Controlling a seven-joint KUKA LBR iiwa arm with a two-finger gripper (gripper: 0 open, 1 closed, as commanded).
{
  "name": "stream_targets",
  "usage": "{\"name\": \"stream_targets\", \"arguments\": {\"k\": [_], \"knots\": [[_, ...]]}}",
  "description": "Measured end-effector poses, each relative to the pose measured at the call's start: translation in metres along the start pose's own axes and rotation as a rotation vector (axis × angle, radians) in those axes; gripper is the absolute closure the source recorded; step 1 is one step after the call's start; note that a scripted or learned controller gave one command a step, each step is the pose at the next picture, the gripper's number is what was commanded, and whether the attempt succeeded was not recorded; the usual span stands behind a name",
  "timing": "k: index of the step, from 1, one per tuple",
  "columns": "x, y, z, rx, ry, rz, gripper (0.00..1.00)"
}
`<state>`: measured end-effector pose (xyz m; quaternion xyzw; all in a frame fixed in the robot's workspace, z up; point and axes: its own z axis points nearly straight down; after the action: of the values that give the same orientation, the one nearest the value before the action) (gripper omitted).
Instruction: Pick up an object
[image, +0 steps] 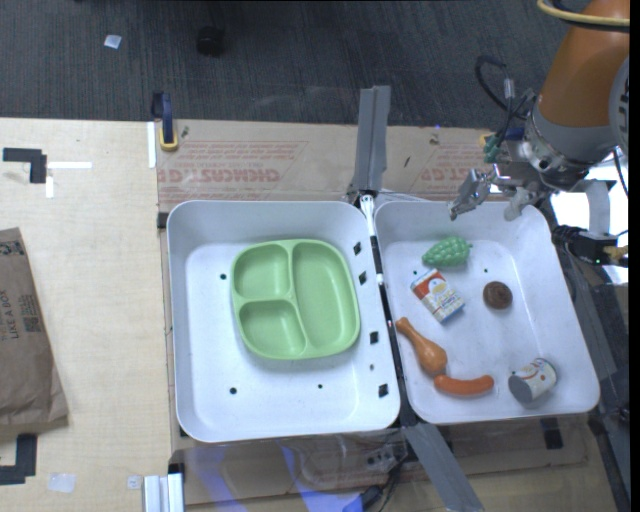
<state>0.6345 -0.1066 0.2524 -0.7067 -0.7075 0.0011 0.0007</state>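
Hovering over the far edge of the right bin (560, 260), the claw (492, 196) is seen with its two fingers apart and nothing between them. No object has been chosen yet. The candidates are spread across that bin's floor: a green grape bunch (446, 251) nearest the claw, a small red-and-white carton (438, 296), a brown round piece (497, 294), an orange drumstick-shaped toy (421, 345), a sausage (463, 384) and a toy mug (533, 380). A green divided plate (297, 297) is held in the left bin (190, 300).

A miss is judged likely if the claw is lowered straight down, since it would meet the bin's rim. The drumstick and sausage lie almost touching, so both could be nudged together.

Mirrored red print is seen on the cardboard (260, 165) behind the bins; it cannot be read with confidence. The carton's label is too small to read.
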Motion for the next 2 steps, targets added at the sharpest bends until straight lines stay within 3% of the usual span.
{"name": "stream_targets", "arguments": {"k": [1, 2], "knots": [[-0.023, -0.014, 0.023, 0.000, 0.000, -0.022, 0.00], [-0.001, 0.009, 0.160, -0.003, -0.001, 0.012, 0.00]]}}
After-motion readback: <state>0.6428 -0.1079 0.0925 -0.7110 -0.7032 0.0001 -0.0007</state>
